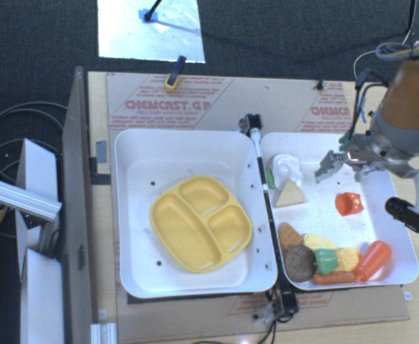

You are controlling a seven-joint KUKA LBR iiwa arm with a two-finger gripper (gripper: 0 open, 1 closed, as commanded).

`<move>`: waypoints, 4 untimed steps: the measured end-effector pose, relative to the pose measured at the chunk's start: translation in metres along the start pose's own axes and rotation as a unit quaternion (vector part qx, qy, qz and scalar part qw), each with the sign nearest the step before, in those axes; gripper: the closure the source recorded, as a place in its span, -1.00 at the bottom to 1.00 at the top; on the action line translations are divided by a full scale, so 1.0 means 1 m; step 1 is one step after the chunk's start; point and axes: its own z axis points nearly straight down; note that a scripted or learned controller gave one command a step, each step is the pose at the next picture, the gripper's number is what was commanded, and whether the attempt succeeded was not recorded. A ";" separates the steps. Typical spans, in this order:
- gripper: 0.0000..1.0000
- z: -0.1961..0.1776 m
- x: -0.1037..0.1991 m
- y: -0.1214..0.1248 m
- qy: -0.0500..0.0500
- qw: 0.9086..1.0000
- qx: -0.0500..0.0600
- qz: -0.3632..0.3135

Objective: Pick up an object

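I see my gripper (pixel 329 165) hovering with jaws apart, empty, above the right bin (pixel 403 264). The red cup (pixel 349 203) sits alone at five o'clock; I'd centre there before descending.

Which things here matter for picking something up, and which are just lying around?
For the job:
gripper
right bin
orange-red piece
white object
tan wedge
brown patty
green piece
orange bottle

Lying about:
left bin
yellow divided tray

End effector (pixel 329 166) over right bin (pixel 399 213) — toy food below; yellow tray (pixel 200 223) left.
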 end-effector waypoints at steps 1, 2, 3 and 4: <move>-1.00 -0.012 -0.060 0.010 -0.002 1.000 -0.002 0.003; -1.00 0.065 -0.084 0.014 0.000 1.000 0.003 0.002; -1.00 0.110 -0.099 0.025 0.000 1.000 0.001 0.001; -1.00 0.066 -0.104 0.057 -0.001 1.000 -0.003 -0.001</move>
